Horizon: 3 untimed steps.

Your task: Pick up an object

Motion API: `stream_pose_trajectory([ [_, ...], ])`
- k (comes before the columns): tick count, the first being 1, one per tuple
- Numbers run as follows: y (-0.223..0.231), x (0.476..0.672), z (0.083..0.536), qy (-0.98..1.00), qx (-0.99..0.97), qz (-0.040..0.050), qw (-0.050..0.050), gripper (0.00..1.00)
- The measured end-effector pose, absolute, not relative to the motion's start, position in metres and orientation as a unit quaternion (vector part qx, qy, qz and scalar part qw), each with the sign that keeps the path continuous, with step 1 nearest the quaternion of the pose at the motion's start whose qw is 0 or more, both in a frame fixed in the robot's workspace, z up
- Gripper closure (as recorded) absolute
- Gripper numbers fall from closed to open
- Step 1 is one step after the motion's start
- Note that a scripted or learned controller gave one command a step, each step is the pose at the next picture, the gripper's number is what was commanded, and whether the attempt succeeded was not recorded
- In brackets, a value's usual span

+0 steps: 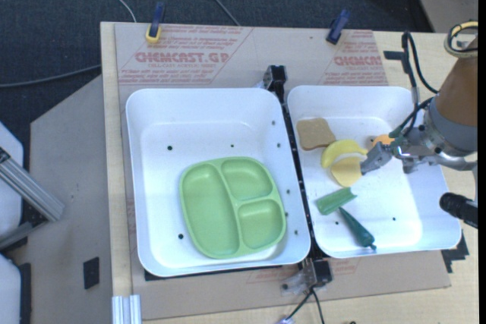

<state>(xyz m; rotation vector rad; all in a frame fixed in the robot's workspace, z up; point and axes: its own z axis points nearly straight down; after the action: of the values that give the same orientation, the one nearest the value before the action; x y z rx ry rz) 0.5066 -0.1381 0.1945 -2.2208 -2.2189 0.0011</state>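
A yellow object [343,162], rounded and pale, is lying near the middle of the right bin [395,235], and it is the item nearest the gripper [373,160], so it is judged the likely target of the pick. The gripper's grey tip is touching or just beside the object's right edge; whether it is clenched, released or grasping cannot be told at this angle and size. The object is resting on the bin floor, so the lift is judged not yet done: at most the approach is complete, and a secure grasp and raise are remaining. A tan, bread-like piece [315,133] is lying just behind the yellow object, toward the far rim. A green tool [345,215] with a flat head and a darker teal handle is lying nearer the camera, close to the yellow object. The grey arm [448,125] is reaching in from the right. In the left bin [152,125], a green divided tray [231,205] is sitting alone.
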Motion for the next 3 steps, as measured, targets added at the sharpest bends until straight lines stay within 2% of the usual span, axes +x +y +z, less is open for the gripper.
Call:
stream_pose_trajectory([
  [2, -0.147, 0.501, 0.091, -0.706, -0.708, 0.0010, 0.003, 0.00],
  [3, -0.147, 0.502, 0.104, -0.707, -0.708, -0.0003, 0.000, 1.00],
])
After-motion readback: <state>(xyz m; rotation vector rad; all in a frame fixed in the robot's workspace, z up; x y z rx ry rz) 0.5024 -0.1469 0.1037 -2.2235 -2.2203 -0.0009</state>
